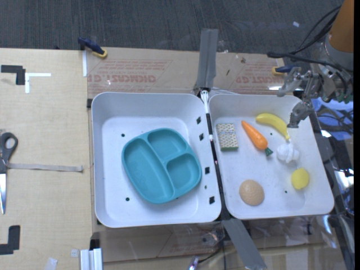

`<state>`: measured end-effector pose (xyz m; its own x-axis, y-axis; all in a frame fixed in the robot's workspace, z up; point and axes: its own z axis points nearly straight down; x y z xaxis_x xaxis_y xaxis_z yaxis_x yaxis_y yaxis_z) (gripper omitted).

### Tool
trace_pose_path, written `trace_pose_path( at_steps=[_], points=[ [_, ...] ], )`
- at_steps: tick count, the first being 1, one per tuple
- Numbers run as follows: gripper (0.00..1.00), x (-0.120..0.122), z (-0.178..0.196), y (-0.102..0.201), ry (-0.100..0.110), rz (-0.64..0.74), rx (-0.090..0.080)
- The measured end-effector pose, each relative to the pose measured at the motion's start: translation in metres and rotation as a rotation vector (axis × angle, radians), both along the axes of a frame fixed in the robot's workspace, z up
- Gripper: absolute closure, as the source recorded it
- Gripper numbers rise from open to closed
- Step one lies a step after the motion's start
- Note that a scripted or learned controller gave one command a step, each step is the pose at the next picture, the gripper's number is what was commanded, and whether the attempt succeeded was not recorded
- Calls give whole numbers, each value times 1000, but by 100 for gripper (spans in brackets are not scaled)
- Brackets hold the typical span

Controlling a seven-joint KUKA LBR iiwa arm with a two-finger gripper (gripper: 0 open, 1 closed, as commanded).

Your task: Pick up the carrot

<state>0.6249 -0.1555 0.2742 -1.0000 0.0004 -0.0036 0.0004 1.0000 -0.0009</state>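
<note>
Arm entered from upper right of the frame, orange band seen at the top right corner, wrist angled down-left. Gripper [297,116] is held over the upper right edge of the right bin [323,198], just beside the banana [273,123]; whether it is apart or together cannot be told. Nothing is seen clamped. Carrot [255,135] is lying at upper centre of the right bin, tilted, between sponge [227,136] and banana. Teal plate [162,165] is seen in the left bin [101,151].
</note>
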Motion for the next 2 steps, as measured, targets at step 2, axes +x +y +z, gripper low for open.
trace_pose_path(
  at_steps=[2],
  points=[
    [0,12,-180,-11,-3,95,-1]
  ],
)
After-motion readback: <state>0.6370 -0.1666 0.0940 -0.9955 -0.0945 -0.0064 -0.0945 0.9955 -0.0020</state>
